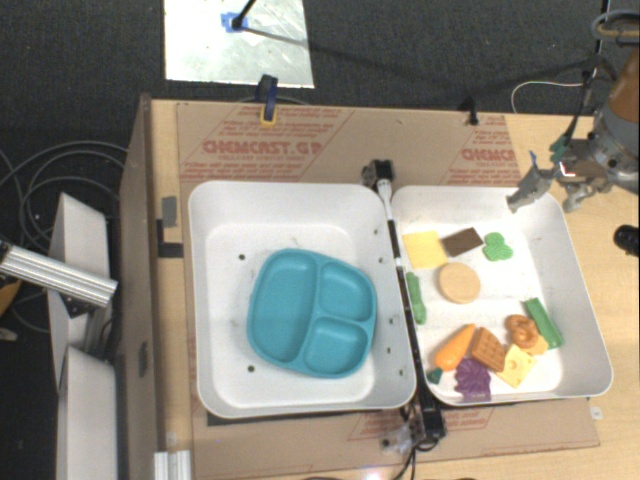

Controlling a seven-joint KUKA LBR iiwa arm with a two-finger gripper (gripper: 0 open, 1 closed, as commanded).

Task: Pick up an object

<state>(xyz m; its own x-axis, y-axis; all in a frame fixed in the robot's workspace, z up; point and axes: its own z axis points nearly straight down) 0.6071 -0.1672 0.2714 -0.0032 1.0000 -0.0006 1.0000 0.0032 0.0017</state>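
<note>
Toy food (487, 343) lies heaped in the right bin (585, 298): a yellow slab, brown square, tan disc, green broccoli, carrot, waffle, purple grapes. From above, my hand (549, 193) hangs over that bin's far right corner, fingers spread wide with nothing between them, well apart from the pile. A blue divided plate (312, 311) sits alone in the left bin (225, 228).

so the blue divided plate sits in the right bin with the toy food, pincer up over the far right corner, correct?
Not quite. The camera view shows the blue divided plate alone in the left bin. The toy food lies in the right bin, and the pincer does hang over that bin's far right corner.
</note>
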